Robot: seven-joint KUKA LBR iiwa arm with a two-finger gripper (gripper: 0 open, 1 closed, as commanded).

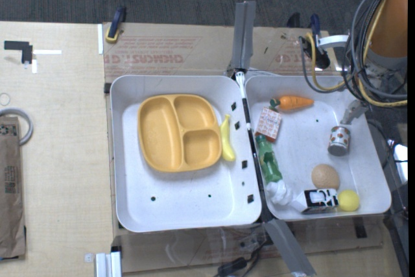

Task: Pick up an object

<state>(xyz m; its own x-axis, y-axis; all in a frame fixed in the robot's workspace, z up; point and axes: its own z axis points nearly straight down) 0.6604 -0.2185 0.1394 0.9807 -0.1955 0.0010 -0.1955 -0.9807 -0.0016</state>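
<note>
The right bin (369, 159) holds an orange carrot (295, 102), a red-and-white packet (268, 123), a green bottle (268, 162), a small metal can (338, 140), a tan egg-shaped ball (325, 176), a yellow ball (348, 200) and a black-and-white box (320, 198). The left bin (130, 191) holds a yellow divided plate (180, 133) with a banana (227, 139) against its right rim. My arm hangs over the right bin's far right corner, and my gripper (353, 112) shows as a grey tip just above the can, not touching it.
A metal divider (244, 36) stands behind the seam between the bins. Cardboard (168, 48) lies behind them, held by blue-and-yellow clamps (116, 24). Cables (363, 42) loop around the arm at the right. A brown paper bag (10, 185) lies at the far left.
</note>
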